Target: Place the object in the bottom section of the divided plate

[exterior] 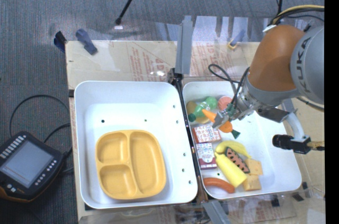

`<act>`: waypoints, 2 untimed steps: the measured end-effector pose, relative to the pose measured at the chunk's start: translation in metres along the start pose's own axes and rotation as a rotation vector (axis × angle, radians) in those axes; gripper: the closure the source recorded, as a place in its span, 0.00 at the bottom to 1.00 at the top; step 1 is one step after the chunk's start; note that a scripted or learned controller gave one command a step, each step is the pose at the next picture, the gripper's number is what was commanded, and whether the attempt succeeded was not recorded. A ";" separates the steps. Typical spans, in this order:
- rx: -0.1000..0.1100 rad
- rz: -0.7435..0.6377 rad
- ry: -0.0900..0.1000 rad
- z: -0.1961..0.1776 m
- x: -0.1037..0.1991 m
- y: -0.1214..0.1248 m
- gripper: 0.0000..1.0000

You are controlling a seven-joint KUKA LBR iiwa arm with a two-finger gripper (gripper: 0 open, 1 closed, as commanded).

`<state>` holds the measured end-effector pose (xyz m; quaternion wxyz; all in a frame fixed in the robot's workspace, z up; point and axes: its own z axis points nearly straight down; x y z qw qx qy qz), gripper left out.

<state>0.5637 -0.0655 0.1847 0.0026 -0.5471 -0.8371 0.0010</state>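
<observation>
Orange-banded arm (283, 59): gripper (229, 114) over right bin (286, 164), toy carrot (218, 119) pinched between fingers; yellow divided plate (130, 164) in left bin (85, 112).

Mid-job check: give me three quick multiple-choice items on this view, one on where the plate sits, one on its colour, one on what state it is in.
1. The divided plate lies in:
A. the left bin
B. the right bin
C. the bench outside the bins

2. The plate is:
A. blue
B. yellow
C. red

3. The plate's sections hold:
A. a sausage
B. a banana
C. nothing

Answers:
1 A, it lies in the left bin.
2 B, it is yellow all over.
3 C, its sections are bare; the toy food lies in the right bin, where the gripper is.
</observation>
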 end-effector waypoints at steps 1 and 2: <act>0.003 0.196 0.000 0.001 0.066 0.083 1.00; 0.002 0.196 -0.001 0.000 0.066 0.083 0.00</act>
